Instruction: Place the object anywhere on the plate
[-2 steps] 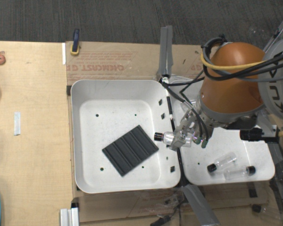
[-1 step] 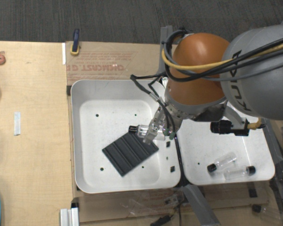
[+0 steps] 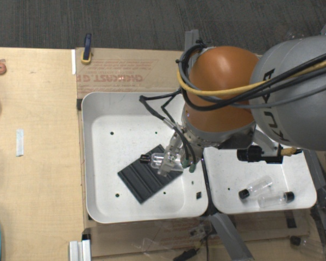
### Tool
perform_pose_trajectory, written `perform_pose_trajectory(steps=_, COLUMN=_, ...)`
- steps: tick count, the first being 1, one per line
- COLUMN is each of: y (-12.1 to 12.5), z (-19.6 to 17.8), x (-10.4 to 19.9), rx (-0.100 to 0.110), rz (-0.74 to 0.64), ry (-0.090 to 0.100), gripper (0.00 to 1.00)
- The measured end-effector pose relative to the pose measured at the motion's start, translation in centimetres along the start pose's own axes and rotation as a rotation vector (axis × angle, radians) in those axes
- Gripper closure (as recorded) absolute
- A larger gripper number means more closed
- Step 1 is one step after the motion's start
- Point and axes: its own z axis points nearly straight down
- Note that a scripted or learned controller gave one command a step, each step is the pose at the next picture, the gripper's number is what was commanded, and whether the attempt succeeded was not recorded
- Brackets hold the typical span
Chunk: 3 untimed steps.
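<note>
We see the tool (image 3: 171,162) low over the left bin (image 3: 98,145), at the 2 o'clock corner of the dark ribbed plate (image 3: 144,179), with a small clear object (image 3: 162,160) seemingly at its tip; we cannot tell how its fingers stand. In the right bin (image 3: 304,197), at 3 o'clock from the plate, lie two clear vials (image 3: 263,192) with black caps.
</note>
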Motion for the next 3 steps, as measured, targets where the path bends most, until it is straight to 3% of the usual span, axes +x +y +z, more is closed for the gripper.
perform_pose_trajectory(steps=1, y=5.9, z=8.0, x=-2.9, rx=0.001, rz=-0.03, ry=0.001, gripper=1.0)
perform_pose_trajectory(steps=2, y=10.0, z=3.1, x=-3.2, rx=-0.001, rz=-0.186, ry=-0.002, gripper=1.0)
perform_pose_trajectory(steps=3, y=9.8, z=-1.6, x=0.1, rx=-0.001, rz=-0.248, ry=-0.002, gripper=1.0)
